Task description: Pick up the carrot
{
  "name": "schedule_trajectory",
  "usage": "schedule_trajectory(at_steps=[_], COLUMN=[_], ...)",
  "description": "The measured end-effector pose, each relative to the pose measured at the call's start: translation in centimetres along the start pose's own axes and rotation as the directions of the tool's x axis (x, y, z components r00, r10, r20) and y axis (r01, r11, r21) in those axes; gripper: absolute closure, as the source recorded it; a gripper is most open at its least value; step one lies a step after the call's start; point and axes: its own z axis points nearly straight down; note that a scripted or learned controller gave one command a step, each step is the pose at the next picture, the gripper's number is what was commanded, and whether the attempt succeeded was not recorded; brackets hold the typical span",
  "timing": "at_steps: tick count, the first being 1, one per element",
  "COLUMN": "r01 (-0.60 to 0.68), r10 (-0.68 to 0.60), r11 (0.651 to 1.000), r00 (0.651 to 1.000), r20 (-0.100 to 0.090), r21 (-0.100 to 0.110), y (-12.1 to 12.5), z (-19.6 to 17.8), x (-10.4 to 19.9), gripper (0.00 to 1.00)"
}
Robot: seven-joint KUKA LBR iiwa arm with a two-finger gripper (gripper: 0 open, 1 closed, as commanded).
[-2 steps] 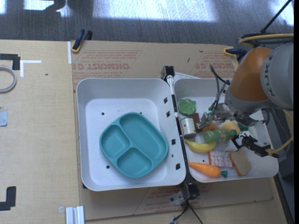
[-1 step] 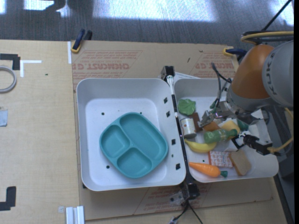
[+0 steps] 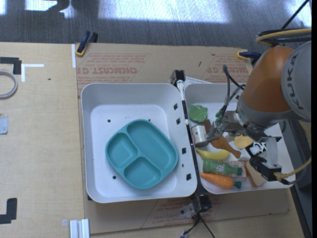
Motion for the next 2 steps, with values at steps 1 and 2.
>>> schedule_trajectory(at_steps=[1, 2], r01=[-0.023, -0.095], r10=[0.023, 0.095], r11=[1.0, 0.995], r00=[1.0, 0.995], r20=[0.0, -0.004], r21=[0.001, -0.019], y=[1.9, -0.3], z=[6.1, 8.4], x=[-6.6, -9.2], gripper=[1.0, 1.0])
